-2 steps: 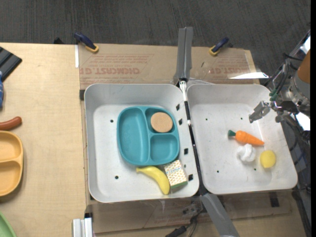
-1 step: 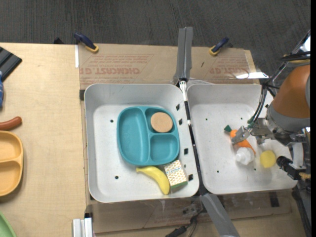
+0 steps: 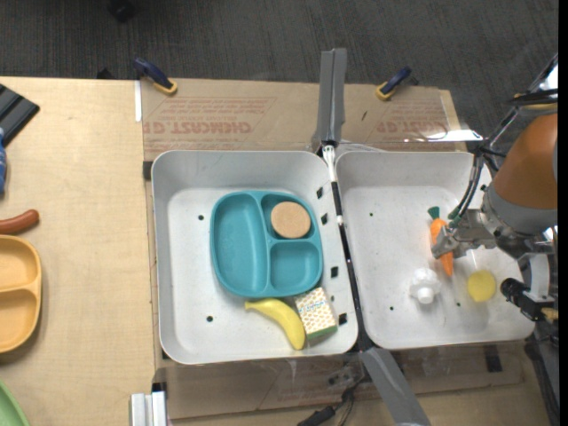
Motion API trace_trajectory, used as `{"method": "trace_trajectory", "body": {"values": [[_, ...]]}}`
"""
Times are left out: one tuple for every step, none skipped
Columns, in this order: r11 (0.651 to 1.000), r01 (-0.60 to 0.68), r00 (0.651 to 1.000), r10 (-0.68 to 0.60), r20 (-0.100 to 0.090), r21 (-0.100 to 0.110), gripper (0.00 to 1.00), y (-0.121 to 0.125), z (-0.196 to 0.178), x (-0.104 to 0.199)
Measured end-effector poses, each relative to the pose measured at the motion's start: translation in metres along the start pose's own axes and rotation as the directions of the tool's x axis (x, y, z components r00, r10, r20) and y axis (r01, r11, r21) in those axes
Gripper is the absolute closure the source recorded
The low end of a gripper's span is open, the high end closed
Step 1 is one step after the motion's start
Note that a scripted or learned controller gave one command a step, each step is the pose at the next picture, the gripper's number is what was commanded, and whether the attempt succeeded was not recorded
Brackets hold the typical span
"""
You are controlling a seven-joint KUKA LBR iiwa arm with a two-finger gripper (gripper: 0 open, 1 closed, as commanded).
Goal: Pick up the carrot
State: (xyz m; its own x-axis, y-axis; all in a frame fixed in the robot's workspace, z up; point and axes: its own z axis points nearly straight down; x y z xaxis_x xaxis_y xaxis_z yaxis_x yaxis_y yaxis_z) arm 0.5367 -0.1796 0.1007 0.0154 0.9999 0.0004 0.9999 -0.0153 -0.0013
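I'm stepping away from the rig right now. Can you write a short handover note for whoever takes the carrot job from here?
Gripper: down in the right bin, right at the carrot; whether its fingers are closed on it cannot be told from this view.
Carrot: in the right bin, near the middle, green top pointing to the far wall, with a yellow ball and a small white object nearby.
Done: arm brought to the carrot.
Left: confirm the grasp, then lift the carrot out of the bin.

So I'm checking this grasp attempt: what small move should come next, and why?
Probably close on the carrot and lift slightly to test. The gripper sits right at the carrot in the right bin, but a firm hold isn't visible.
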Motion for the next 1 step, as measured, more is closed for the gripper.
{"method": "trace_trajectory", "body": {"values": [[1.0, 0.001, 1.0, -0.001, 0.002, -0.001, 1.0, -0.0202, -0.0981, 0.0244]]}}
